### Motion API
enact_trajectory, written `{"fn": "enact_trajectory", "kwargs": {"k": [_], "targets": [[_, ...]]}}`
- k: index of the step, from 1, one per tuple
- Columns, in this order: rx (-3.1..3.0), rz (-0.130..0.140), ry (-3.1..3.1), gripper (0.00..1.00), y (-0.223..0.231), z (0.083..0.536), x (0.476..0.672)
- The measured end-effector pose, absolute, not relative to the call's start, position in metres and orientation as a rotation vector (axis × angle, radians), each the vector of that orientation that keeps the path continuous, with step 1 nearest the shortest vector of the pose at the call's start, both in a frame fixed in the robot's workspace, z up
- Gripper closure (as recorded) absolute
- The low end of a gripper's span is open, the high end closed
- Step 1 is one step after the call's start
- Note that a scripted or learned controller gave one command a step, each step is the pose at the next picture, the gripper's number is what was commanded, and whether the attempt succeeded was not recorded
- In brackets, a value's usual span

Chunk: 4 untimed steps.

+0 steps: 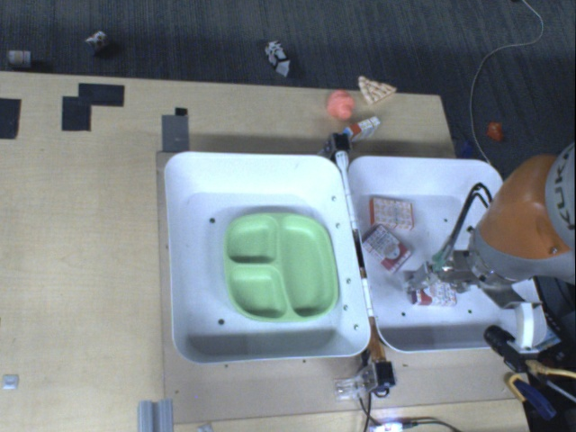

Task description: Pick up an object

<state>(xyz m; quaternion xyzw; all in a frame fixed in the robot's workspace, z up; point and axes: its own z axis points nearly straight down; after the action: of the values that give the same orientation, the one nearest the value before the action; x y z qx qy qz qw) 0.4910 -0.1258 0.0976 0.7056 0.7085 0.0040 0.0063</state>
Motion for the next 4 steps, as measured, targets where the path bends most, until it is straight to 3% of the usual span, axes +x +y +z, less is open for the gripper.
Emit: {"fn": "enact_trajectory", "kwargs": {"k": [1,2,3,4], "targets": [[2.204,0.016,2.217,1.0,-0.125,0.108,0.493],[2.204,0.016,2.218,0.0,-0.125,0.108,0.492],[2.2,0.022,2.218,1.0,-0.124,0.119,0.495],[2.2,0.022,2.219,0.0,-0.124,0.119,0.494]]}}
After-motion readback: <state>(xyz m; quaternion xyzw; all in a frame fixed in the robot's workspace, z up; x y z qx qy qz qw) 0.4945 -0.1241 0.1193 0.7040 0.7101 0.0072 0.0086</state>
